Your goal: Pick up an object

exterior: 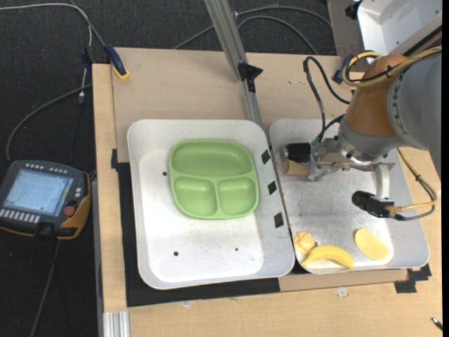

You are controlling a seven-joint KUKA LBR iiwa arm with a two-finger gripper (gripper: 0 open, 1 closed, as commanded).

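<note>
My gripper (303, 159) hangs low over the back left part of the right bin (330, 209), under the grey arm with its orange band (372, 100). A small tan object (295, 166) shows right at the gripper's tip; whether it is held I cannot make out. At the bin's front edge lie a yellow banana (328, 257), a pale orange piece (304, 241) touching the banana's left end, and a yellow oval piece (370, 244) to the right.
A green divided plate (214, 177) lies in the left bin (151, 251). A slanted metal pole (231, 41) rises behind the bins. Cables and a black fitting (370, 202) hang by the arm. A teach pendant (42, 199) lies off the bench, far left.
</note>
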